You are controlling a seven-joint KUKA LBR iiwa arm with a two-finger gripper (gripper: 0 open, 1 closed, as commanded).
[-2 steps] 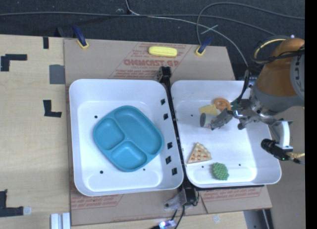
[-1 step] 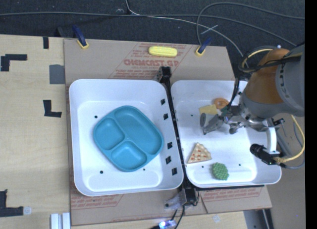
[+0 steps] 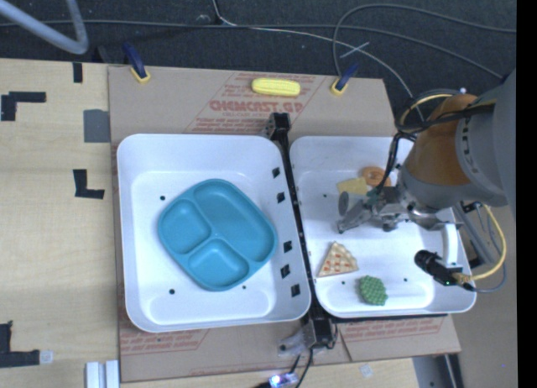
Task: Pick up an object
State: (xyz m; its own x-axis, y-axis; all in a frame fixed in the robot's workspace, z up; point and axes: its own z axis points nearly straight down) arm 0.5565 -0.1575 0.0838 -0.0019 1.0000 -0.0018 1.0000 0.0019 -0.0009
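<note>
Reaching in from the right, my arm [image 3: 457,155] hangs low over the right bin [image 3: 419,298], which is where the pickable things sit. Left bin [image 3: 134,210] holds a blue tray [image 3: 216,233], lying flat, too broad to be a likely pick. Between the bins runs a black divider [image 3: 289,210]. My gripper [image 3: 346,214] points left with its fingers spread and nothing between them, near a yellow piece [image 3: 352,185]. Pizza slice [image 3: 336,259] and green lump [image 3: 372,290] lie apart nearer the front wall, both free to grab.
</note>
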